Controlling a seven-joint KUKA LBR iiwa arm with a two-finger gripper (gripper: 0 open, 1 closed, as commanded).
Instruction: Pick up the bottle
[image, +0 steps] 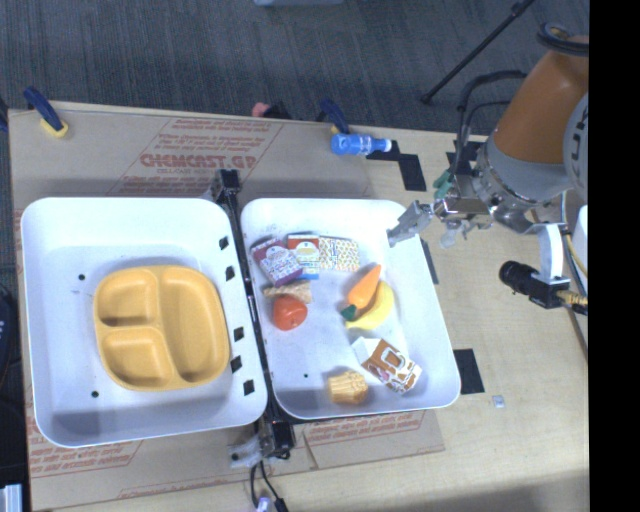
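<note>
gripper over right bin upper-right rim, finger state cannot be told | bottle on bench, upper centre, outside bins | approach to be made across its lying body

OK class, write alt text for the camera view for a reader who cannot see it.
A gripper hangs over the right bin's far right corner; the bin holds toy food and packets. A blue bottle lies on the bench beyond it, and the left bin holds a yellow tray.

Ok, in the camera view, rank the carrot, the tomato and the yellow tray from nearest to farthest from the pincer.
1. Orange toy carrot, right bin, just below-left of the pincer.
2. Red toy tomato, right bin's left side.
3. Yellow compartment tray, left bin.
</note>
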